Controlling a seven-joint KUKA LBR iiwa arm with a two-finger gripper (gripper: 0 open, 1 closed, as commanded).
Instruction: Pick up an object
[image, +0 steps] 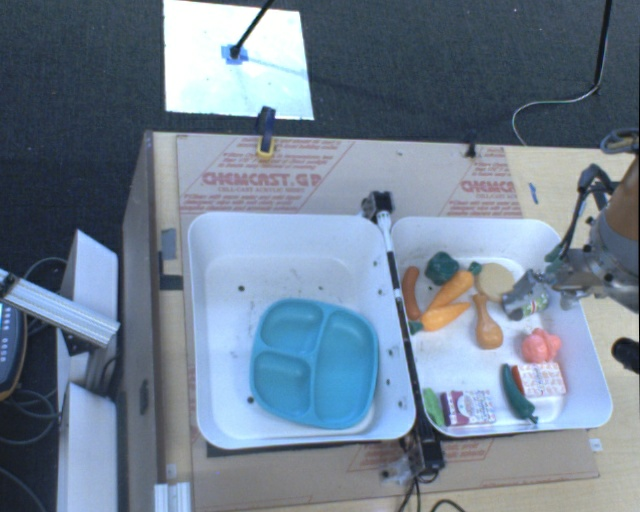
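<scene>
The right bin (570, 250) holds several toy foods. Among them are an orange sausage (411, 290), a green broccoli (441, 267), two carrots (453, 289) (443, 317), a cream round piece (495, 280) and a brown drumstick (486, 325). There are also a pink piece (540, 346), a red-and-white box (541, 380), a dark green cucumber (518, 395), a maroon box (468, 407) and a green pod (432, 405). My gripper (525, 296) hangs low over the bin's right part, just right of the cream piece and the drumstick and above the pink piece. Nothing shows in its grasp.
The left bin (230, 250) holds a blue divided plate (315, 362). A raised rim (398, 300) with a black clip (378, 205) separates the two bins. The arm (612, 250) crosses the right bin's far-right edge. Cables lie on the dark floor behind the bench.
</scene>
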